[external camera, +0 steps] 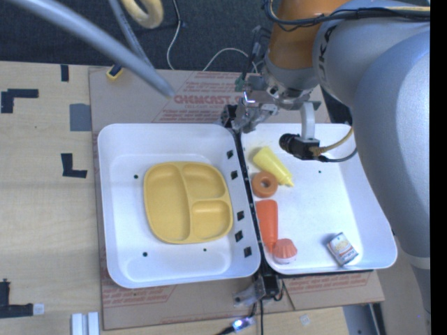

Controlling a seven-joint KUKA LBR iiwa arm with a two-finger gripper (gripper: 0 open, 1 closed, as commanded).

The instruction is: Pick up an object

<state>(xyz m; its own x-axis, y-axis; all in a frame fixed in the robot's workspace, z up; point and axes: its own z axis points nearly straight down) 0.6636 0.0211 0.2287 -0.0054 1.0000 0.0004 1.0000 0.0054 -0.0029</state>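
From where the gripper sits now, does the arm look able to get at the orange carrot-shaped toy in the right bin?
Probably yes. The gripper is near the bins' far edge; nothing covers the orange carrot-shaped toy.

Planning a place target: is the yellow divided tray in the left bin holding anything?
Empty. The yellow tray lies flat in the left bin, and all three compartments show bare yellow plastic.

The scene was evenly and brightly lit; the white bins (112,187) were slightly overexposed, and shadows were soft.
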